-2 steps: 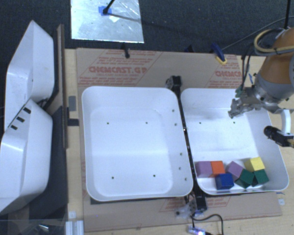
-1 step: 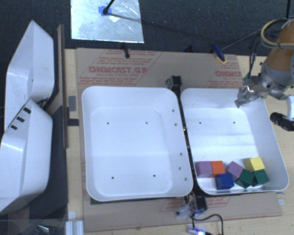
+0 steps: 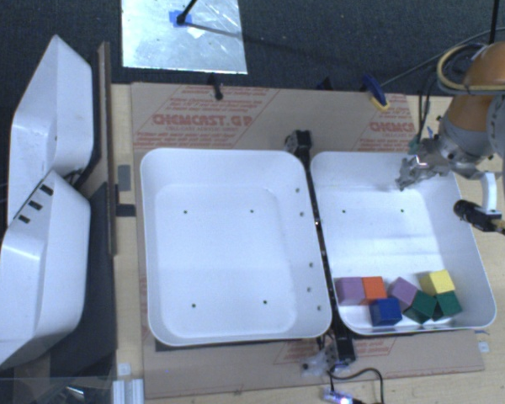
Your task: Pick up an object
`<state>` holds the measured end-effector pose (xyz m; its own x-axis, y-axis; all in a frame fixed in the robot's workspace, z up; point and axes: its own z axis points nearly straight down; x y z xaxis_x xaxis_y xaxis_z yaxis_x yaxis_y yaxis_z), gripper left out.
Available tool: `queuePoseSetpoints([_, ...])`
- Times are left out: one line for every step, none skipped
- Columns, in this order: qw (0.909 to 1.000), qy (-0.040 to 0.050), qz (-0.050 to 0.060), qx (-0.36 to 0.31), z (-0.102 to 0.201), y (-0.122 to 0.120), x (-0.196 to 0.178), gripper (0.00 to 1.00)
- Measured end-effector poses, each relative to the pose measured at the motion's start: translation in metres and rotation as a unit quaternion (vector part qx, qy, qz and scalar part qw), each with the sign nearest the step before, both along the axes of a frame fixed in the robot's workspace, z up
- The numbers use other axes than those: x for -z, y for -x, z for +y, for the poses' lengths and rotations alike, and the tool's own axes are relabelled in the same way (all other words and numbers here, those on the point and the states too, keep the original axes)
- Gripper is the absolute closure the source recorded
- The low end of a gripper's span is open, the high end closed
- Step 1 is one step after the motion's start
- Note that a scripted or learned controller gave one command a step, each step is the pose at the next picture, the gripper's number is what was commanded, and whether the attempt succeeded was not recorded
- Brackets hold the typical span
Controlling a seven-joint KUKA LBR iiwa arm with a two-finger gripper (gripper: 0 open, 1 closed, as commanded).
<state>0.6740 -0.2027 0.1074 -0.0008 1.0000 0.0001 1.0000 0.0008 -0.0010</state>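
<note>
coloured blocks (image 3: pixel 397 299) lie well apart from the gripper (image 3: pixel 408 172).

We read red print on the brown cardboard sheet (image 3: pixel 261 112) that lies under the two white bins. Above the left bin (image 3: pixel 227 247) the largest line spells "CHEMCAST" followed by what looks like "GP". Smaller red lines run above and below it, too fine for us to make out. The same red block appears again at the sheet's upper right corner, above the right bin (image 3: pixel 387 217), partly hidden by the arm (image 3: pixel 475 116); there we can only guess at the letters.
</note>
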Motion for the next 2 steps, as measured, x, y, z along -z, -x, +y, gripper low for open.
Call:
queuePoseSetpoints([1.0000, -0.0003, 0.001, 0.001, -0.004, 0.067, 0.022, 1.00])
queuePoseSetpoints([1.0000, 0.0002, -0.001, 0.000, -0.011, 0.004, 0.021, 1.00])
